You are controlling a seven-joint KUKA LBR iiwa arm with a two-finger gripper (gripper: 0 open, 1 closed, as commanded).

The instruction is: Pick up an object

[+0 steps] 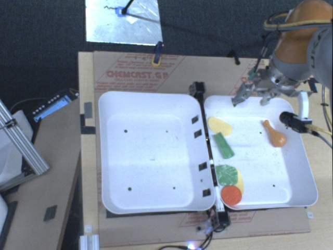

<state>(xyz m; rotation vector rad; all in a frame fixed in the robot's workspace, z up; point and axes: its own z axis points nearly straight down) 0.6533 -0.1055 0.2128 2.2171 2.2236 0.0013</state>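
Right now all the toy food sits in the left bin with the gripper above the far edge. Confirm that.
Not quite: the camera view shows the toy food in the right bin, not the left bin. The gripper is above the far edge, as said.

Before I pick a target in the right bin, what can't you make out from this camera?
- Gripper: fingers small and blurred; open or shut unclear.
- Yellow piece beneath the green round piece: mostly covered, shape unclear.
- Arm: cut off by the right edge.
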